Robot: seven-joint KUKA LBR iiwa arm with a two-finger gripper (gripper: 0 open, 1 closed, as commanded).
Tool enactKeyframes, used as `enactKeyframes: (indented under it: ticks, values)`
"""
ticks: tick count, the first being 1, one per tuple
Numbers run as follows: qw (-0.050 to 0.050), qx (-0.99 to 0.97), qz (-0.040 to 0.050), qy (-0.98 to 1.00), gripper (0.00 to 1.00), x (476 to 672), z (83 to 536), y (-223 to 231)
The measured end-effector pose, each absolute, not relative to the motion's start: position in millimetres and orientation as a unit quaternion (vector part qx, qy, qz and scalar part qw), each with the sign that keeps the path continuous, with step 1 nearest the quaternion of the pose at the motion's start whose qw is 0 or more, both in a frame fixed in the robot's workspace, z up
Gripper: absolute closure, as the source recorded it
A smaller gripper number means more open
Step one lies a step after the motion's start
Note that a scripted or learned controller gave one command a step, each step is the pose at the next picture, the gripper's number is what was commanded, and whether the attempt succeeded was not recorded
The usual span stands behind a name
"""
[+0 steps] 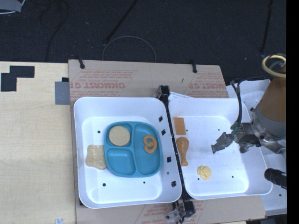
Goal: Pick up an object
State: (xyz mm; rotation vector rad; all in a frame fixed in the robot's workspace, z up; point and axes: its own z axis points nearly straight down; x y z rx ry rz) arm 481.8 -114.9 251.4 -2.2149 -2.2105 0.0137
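My gripper (232,145) hangs over the right side of the right bin (219,192), its two dark fingers spread open with nothing between them. To its left in that bin lie a brown drumstick (182,150) and an orange rectangular cracker (179,125), both near the divider. A small yellow lump (203,172) lies below and to the left of the gripper. None of these touches the fingers.
The left bin (88,111) holds a blue divided plate (127,164) with a round tan cracker (118,136) and a pretzel (149,144) in its two upper compartments. A pale bread slice (96,157) lies beside the plate's left edge. A black clamp (163,93) joins the bins.
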Motion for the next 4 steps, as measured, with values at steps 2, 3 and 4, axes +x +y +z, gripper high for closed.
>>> enactKeyframes:
  ticks: [2, 3, 4]
  values:
    - [0.003, -0.707, 0.0020, -0.707, 0.00, 493.1, 206, -113]
    - [0.004, -0.707, 0.0019, -0.707, 0.00, 489.3, 155, -102]
    - [0.004, -0.707, 0.0018, -0.707, 0.00, 490.8, 111, -98]
